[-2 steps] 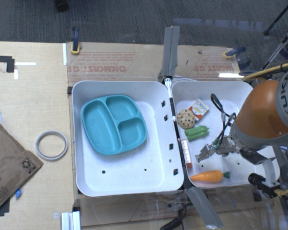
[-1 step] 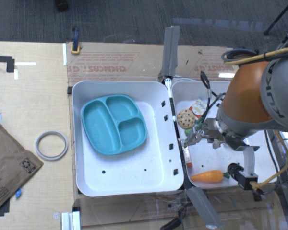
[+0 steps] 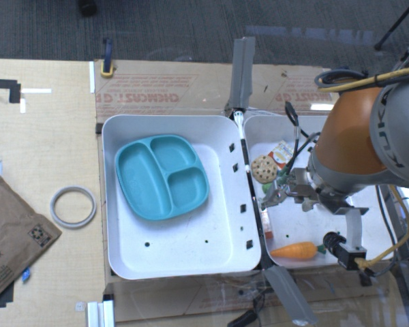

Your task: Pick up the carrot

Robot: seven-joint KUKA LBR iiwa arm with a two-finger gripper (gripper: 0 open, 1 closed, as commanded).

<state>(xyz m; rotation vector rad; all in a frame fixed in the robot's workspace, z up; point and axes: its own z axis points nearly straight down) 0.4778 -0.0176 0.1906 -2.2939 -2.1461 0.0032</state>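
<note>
The orange carrot [image 3: 296, 251] with a small green stub lies on its side along the front wall of the right bin [image 3: 368, 230]. My gripper [image 3: 278, 188] hangs over the left part of that bin, under the arm's orange band. It is behind the carrot and well apart from it, close to the divider between the bins. Nothing shows in its grasp.
A round speckled cookie-like item [image 3: 262, 169] and a small red-and-white packet [image 3: 281, 154] lie just behind the gripper. The left bin [image 3: 123, 237] holds a blue divided plate [image 3: 163, 176]. On the bench at left are a tape ring [image 3: 73, 205] and a cardboard box [image 3: 10, 240].
</note>
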